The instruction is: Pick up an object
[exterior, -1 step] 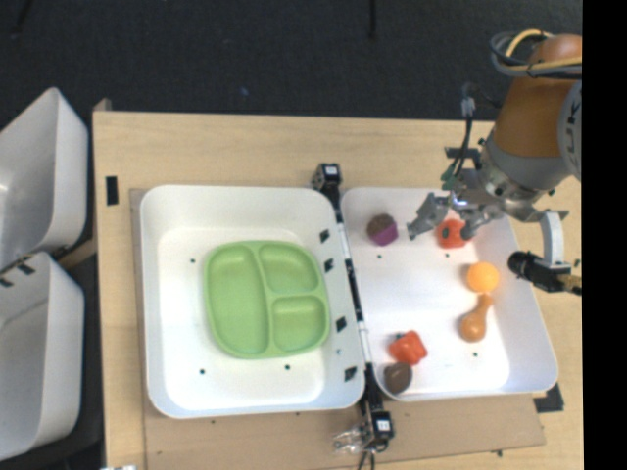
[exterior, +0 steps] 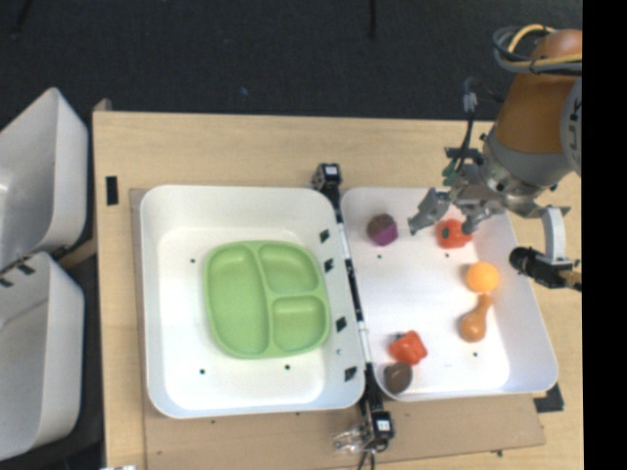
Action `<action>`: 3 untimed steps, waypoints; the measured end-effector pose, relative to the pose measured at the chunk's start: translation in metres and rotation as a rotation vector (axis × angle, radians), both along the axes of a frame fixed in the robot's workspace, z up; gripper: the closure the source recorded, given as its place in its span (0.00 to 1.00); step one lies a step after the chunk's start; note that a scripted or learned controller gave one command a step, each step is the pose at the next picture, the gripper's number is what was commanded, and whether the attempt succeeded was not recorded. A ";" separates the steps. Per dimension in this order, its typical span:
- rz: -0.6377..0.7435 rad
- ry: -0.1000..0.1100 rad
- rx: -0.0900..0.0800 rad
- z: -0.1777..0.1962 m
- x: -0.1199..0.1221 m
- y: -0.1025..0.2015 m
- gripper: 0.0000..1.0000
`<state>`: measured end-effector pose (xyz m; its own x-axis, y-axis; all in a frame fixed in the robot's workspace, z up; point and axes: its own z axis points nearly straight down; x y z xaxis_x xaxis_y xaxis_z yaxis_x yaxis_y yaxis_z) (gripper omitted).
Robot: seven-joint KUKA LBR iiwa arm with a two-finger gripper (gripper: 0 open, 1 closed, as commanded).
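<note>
A pale wooden bench (exterior: 245,150) stands on dark carpeted floor (exterior: 245,37); two white containers (exterior: 39,262) (rounded, plastic-looking) sit beside its left edge; light even.

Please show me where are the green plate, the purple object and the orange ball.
green plate (exterior: 235,306): camera view, its large left compartment.
purple object (exterior: 382,229): camera view, its top.
orange ball (exterior: 482,278): camera view, its middle.

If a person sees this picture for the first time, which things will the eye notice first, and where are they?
The green divided plate stands out first, lying alone in the left bin. Next comes the grey and orange arm reaching in from the right, its gripper spread just above a small red object near the right bin's far edge. An orange ball lies nearby.
</note>
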<state>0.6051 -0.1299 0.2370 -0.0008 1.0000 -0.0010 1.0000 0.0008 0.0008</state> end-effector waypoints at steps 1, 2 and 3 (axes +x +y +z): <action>-0.003 0.002 -0.001 -0.047 0.001 -0.011 0.00; -0.005 0.001 -0.001 -0.109 0.000 -0.010 0.00; -0.007 0.000 -0.001 -0.136 0.000 -0.011 0.00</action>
<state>0.6055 -0.1408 0.1010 0.0066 1.0000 -0.0020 1.0000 -0.0066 0.0006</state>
